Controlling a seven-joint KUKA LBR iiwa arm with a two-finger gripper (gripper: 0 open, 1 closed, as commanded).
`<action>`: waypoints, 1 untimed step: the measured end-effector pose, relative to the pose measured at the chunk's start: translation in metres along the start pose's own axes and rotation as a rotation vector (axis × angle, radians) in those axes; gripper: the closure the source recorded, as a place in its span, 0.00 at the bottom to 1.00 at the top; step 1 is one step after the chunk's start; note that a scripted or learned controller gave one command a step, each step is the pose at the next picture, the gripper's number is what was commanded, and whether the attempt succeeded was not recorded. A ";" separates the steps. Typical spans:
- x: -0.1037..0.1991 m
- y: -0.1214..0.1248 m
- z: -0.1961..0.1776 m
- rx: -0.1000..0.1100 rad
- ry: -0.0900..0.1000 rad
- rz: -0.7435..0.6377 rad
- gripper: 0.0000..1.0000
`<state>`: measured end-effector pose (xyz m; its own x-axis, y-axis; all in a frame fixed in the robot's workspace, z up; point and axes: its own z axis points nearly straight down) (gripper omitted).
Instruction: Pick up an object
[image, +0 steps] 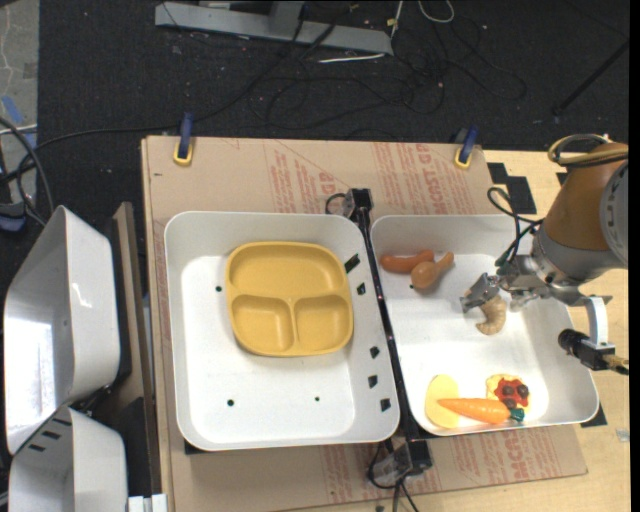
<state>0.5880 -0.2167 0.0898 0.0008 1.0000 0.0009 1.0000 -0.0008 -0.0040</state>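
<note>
Dark carpet with loose black cables surrounds a flat cardboard sheet (300, 165), brown with red printing, held by two yellow-and-blue clamps (183, 152) at its far edge. On it we see two shallow white bins with rounded corners and a smooth, slightly glossy surface.

Inside the left bin (190, 300) lies a yellow plastic plate (290, 298), rounded-square in shape and divided into three compartments.

Along the far wall of the right bin (575, 400) we find an orange sausage-like piece (405, 262) touching a brownish drumstick-shaped piece (432, 270). Near the front wall there is a pale yellow rounded piece (442, 398) with a tapered orange carrot (478, 409) lying across it, and just beside them a small yellow piece with red and green decoration (509, 391).

From the right comes the arm, with a smooth orange band (580, 205) above grey metal. Its gripper (487, 296) is low in the middle of the right bin, directly over a small beige lumpy object (491, 318). The metallic tip touches or overlaps this object from above, but we cannot tell how far the jaws are apart, nor if the object is really between them.
</note>
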 end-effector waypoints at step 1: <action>0.000 0.002 -0.013 -0.006 -0.002 -0.001 1.00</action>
<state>0.5899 -0.2170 0.1030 -0.0004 1.0000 -0.0013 1.0000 0.0004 0.0024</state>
